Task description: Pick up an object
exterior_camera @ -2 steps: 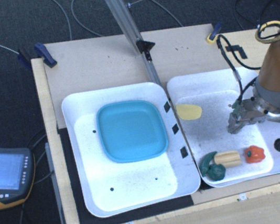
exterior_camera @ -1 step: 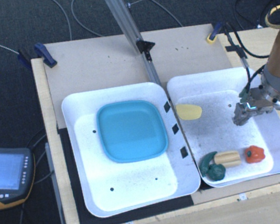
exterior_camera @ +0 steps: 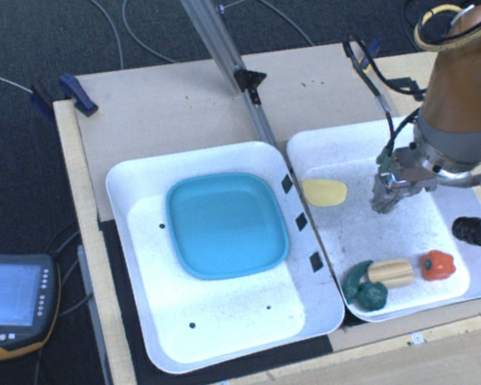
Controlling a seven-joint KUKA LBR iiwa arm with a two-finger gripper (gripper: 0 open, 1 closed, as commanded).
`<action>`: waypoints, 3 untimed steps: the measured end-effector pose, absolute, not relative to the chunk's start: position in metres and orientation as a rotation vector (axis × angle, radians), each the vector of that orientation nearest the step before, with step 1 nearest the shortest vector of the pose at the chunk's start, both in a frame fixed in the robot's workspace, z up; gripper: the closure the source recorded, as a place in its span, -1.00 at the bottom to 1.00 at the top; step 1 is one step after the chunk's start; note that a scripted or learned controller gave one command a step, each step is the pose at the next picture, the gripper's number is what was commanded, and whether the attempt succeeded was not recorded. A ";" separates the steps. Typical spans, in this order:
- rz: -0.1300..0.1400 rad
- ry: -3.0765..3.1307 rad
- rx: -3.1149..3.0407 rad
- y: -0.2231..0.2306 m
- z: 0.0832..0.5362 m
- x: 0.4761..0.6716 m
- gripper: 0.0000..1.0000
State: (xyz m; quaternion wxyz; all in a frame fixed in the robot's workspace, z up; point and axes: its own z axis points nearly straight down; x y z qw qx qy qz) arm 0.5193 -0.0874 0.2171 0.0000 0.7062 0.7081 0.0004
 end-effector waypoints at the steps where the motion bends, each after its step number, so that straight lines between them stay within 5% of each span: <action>1: 0.002 2.226 2.216 -0.038 0.227 0.535 1.00; 3: 0.002 2.226 2.217 0.068 0.248 0.543 1.00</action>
